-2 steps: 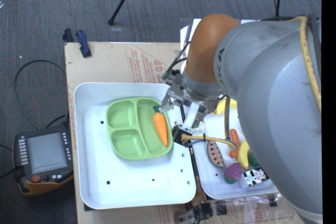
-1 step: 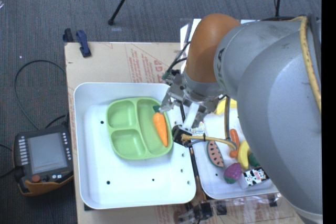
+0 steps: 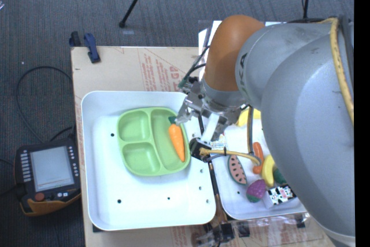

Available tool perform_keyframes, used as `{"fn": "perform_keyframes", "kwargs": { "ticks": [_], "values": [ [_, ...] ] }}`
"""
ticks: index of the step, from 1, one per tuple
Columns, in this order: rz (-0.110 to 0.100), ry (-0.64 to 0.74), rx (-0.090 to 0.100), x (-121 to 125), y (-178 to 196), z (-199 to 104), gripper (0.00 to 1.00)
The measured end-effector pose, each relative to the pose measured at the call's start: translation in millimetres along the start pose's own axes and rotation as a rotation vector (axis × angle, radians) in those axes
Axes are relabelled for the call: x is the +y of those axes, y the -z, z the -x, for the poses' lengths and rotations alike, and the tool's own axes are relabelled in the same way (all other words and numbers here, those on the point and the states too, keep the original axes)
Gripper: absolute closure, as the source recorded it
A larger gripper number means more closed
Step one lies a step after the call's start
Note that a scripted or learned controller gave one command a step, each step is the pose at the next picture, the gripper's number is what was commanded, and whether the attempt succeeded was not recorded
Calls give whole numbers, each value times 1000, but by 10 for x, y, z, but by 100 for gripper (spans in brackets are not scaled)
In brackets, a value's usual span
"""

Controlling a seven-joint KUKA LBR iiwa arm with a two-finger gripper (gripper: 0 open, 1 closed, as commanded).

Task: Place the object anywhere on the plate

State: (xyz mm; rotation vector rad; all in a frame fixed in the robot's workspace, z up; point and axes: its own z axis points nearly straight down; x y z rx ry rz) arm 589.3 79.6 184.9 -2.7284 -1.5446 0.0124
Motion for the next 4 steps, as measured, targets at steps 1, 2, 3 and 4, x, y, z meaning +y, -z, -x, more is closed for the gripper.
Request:
{"fn": "perform_keyframes", "kwargs": {
  "ticks": [1, 2, 3, 4],
  "values": [
    [0, 0, 0, 0, 0, 0, 0],
    [0, 0, 0, 0, 0, 0, 0],
    [0, 0, 0, 0, 0, 0, 0],
    [0, 0, 0, 0, 0, 0, 0]
  ]
}}
